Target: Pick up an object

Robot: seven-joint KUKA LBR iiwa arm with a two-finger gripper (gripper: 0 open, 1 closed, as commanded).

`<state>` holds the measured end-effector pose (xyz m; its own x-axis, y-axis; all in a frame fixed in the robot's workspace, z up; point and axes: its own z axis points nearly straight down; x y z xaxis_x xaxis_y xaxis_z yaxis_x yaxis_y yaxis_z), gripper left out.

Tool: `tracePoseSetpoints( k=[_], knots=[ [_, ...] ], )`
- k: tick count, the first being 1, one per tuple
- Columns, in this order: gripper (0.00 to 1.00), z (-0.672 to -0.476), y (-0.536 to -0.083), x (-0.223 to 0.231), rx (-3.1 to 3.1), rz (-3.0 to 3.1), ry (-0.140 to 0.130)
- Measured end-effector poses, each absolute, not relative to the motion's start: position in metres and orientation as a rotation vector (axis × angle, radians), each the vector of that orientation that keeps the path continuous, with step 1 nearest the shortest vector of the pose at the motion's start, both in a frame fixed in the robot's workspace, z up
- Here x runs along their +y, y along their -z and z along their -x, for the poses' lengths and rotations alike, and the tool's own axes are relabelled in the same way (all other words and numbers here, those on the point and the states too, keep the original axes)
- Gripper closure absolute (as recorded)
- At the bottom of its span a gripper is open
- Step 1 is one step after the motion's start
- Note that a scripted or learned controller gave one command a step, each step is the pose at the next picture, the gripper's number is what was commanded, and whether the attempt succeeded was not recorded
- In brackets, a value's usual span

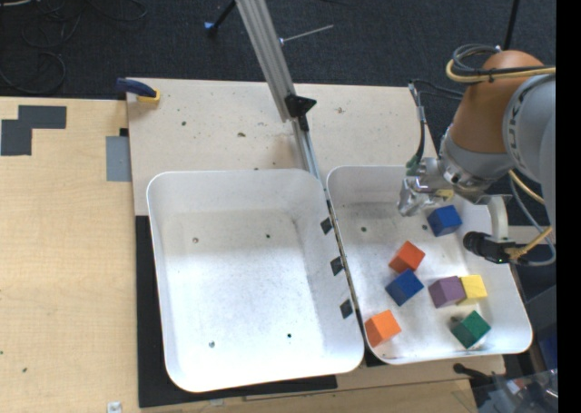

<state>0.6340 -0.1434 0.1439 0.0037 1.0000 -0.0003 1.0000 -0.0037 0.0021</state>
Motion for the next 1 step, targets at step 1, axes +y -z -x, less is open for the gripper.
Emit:
tracePoseSetpoints(
  k=[1],
  knots=[
    [1.00,-0.6291,-0.1979,-0.1358,2.220,-2.220,-0.003]
  ],
)
